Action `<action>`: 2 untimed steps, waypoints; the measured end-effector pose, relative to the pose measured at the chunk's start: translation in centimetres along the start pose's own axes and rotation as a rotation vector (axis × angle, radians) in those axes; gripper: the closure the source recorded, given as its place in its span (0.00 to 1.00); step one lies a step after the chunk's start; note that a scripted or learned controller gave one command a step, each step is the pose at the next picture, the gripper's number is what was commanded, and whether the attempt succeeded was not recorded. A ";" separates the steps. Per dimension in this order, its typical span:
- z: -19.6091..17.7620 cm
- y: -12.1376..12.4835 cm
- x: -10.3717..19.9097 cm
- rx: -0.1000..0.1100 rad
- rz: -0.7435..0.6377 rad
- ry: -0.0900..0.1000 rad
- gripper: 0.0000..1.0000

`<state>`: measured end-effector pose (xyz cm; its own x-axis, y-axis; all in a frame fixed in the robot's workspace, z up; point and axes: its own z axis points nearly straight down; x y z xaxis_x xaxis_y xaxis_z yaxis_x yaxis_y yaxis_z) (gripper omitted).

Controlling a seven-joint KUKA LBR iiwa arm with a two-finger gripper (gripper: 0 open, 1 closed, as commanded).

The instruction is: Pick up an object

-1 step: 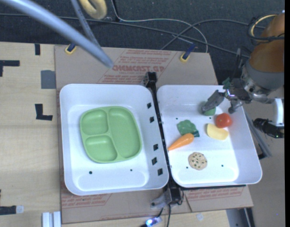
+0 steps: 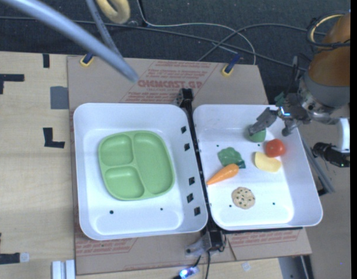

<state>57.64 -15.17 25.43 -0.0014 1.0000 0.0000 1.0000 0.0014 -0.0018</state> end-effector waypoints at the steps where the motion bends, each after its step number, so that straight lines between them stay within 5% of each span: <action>1: 6.3 -0.3 0.6 0.006 0.000 0.000 0.00; 2: 12.4 -1.1 1.1 0.005 0.000 0.001 0.00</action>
<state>56.51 -14.04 13.04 -0.0012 1.0000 0.0006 1.0000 0.0012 -0.0069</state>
